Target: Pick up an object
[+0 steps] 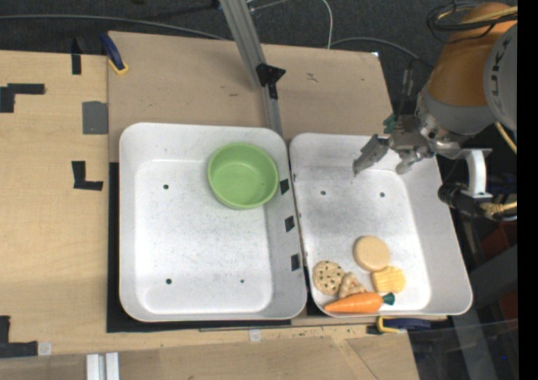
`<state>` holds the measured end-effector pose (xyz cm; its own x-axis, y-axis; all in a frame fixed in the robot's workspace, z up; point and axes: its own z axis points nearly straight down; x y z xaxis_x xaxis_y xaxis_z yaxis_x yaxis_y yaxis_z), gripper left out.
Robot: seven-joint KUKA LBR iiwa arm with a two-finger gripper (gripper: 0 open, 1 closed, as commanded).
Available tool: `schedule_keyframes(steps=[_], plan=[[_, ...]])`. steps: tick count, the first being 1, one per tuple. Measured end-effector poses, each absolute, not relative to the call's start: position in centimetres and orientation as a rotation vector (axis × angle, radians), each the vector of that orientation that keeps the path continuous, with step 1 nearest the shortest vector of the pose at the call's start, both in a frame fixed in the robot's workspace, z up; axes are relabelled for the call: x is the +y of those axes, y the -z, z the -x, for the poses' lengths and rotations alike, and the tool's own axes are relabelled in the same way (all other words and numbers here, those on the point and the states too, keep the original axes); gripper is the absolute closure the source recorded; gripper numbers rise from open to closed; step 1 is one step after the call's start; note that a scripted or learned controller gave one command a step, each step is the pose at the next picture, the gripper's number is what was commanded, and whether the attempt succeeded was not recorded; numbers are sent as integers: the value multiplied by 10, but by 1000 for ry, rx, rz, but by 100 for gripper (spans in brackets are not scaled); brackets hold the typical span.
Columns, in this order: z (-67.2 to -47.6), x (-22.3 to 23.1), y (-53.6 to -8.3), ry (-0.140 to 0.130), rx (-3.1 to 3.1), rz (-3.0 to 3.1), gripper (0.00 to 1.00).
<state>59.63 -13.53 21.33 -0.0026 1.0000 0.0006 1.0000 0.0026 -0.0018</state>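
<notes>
Half-hidden cracker behind carrot

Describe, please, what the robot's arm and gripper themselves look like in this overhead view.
The arm enters from the right as a rounded grey body with a broad orange band above the wrist. Dark cables loop over its top. Below the wrist sits a small grey metal gripper with two thin, dark-tipped fingers and a touch of green at its base. A white bracket-like part shows beside it.
</notes>
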Motion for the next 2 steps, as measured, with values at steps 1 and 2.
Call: schedule_keyframes(steps=[1,2], plan=[[-596,-135,-213,-1,-2223,2218,0],[-600,-128,-153,-8,-2220,2215,0]])
